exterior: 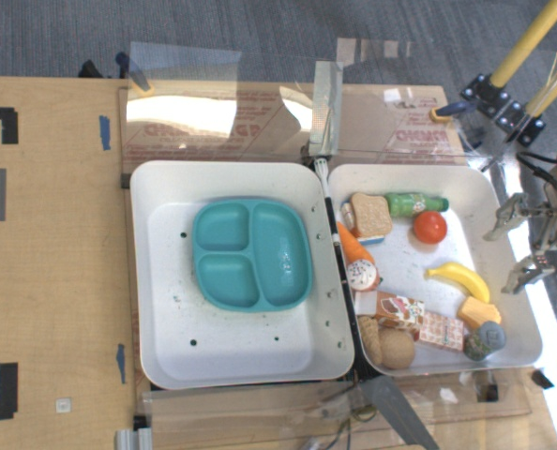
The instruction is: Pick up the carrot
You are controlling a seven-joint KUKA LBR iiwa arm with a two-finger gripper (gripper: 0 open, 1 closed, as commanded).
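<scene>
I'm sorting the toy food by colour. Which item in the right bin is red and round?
The tomato, near the bin's far side, just below the green bottle. The carrot is orange and long; the banana is yellow and curved.

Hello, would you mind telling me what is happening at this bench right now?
A robot arm is set to pick up the carrot, but nothing has been grasped yet. The carrot lies along the left wall of the right bin, among other toy food: a slice of bread, a tomato, a banana and a green bottle. The left bin holds a teal divided plate. The gripper sits at the right bin's right edge, well away from the carrot.
</scene>
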